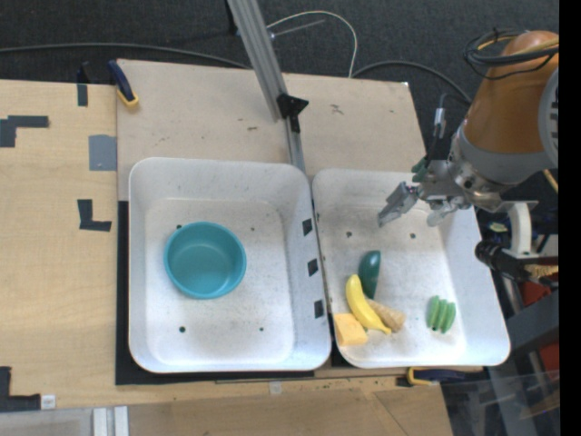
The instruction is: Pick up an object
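In the right bin [472, 271] we list 1 banana [364, 305], long axis running upper-left to lower-right, near the front wall. Above the bin we note the gripper [416, 209], fingers spread, holding nothing.

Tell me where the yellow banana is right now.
In the camera view, the curved yellow banana lies in the right white bin, near its front edge, between the orange block and the dark green rounded piece.

Yellow banana [363, 305] lies in the right bin's [472, 352] front, beside perhaps cheese [350, 329].
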